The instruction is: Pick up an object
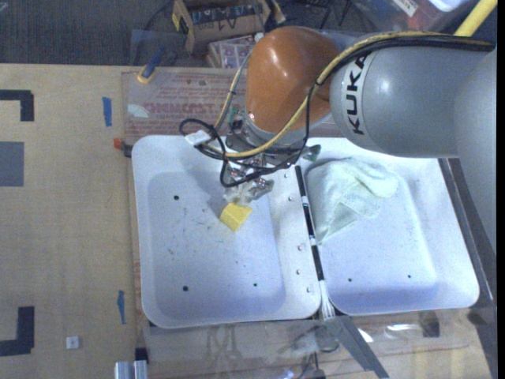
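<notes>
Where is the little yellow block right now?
The yellow block lies in the left bin, toward its upper right part, just below the gripper.

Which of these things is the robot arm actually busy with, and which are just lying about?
Part of the job:
- gripper, low over the left bin
- yellow block, lying just below the gripper

Just lying about:
- crumpled white cloth in the right bin
- cardboard box behind the bench
- blue tape marks on the bench
</notes>
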Tool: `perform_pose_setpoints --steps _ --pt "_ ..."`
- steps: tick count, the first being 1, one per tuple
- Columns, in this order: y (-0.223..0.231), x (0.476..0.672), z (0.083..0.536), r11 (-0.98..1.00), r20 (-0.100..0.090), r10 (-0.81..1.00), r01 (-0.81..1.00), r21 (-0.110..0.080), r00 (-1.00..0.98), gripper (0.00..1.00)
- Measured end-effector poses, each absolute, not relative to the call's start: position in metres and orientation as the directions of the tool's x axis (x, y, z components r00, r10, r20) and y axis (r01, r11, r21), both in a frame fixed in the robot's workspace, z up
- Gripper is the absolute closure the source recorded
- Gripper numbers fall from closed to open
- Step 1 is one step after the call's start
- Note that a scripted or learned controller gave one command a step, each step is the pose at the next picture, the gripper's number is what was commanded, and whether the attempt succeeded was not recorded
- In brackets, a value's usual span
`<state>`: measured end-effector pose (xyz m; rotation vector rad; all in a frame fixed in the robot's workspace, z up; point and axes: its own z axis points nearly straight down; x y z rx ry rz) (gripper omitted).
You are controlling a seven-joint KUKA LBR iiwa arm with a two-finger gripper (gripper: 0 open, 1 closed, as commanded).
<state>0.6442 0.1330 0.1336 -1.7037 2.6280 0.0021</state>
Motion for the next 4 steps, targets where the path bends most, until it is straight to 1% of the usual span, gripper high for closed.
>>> perform_pose_setpoints --steps 1,2,3,4 --pt "0.132 0.642 0.130 0.408 -0.005 -0.913 -0.913 0.001 -0.408 0.00" --pt "0.118 0.579 0.090 0.493 -0.013 -0.870 -0.870 -0.010 -0.492 0.00" --pt "0.174 0.571 0.091 0.465 -0.012 -0.885 -0.885 -0.013 -0.465 0.00" --pt "0.152 0.602 0.090 0.287 -0.013 -0.958 -0.958 -0.010 -0.287 0.00"
